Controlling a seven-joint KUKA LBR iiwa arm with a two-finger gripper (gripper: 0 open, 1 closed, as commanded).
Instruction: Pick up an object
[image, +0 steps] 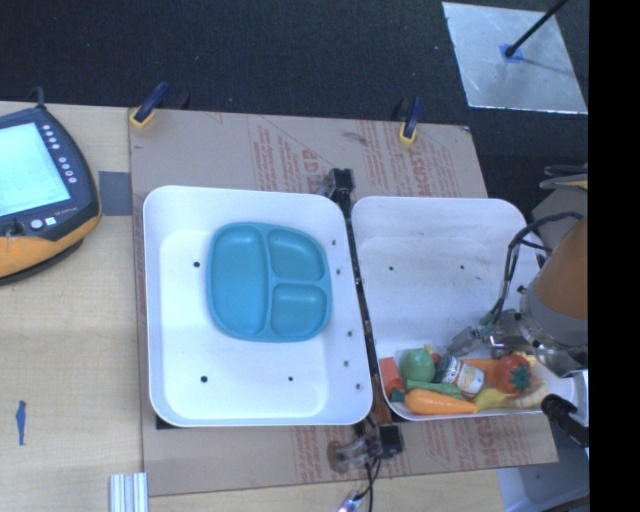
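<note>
Gripper (478, 338) sat low at the right bin (440, 225)'s near-right corner, touching the toy pile (455, 378) jammed against the near rim; couldn't tell its grip state, probably nothing lifted. Far half of that bin was bare. Left bin (165, 300) held 1 blue divided plate (268, 281), margin all round.

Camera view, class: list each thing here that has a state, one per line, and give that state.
Blue three-compartment plastic plate: flat in left white bin.
Orange toy carrot: lying at right white bin's near edge.
Small labelled can: tipped among toys.
Gripper: low over toy pile.
</note>
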